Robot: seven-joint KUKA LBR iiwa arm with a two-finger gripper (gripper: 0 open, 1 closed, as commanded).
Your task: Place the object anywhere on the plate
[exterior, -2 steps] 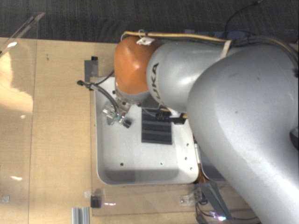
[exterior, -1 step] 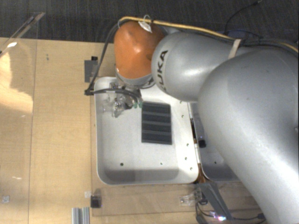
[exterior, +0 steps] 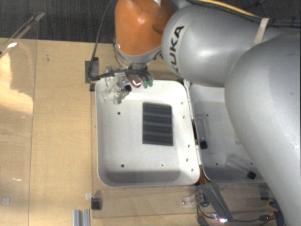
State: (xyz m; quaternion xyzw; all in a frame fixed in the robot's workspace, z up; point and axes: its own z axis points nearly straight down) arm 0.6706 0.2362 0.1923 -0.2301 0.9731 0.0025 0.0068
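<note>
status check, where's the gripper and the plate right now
Gripper over far left corner of left bin, fingers unclear. Dark ribbed plate mid-bin, bare on top. Nothing between the two.

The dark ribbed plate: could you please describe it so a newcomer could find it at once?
Start at the left white bin, below the orange band. On its floor, right of centre, lies the dark ribbed plate. It is the sole dark ridged rectangle there, apart from the gripper in the far-left corner.

Two white bins [exterior: 141,175] [exterior: 221,126], one dark ribbed plate [exterior: 157,124], one arm [exterior: 211,46], perhaps one small green item [exterior: 148,83]
</note>
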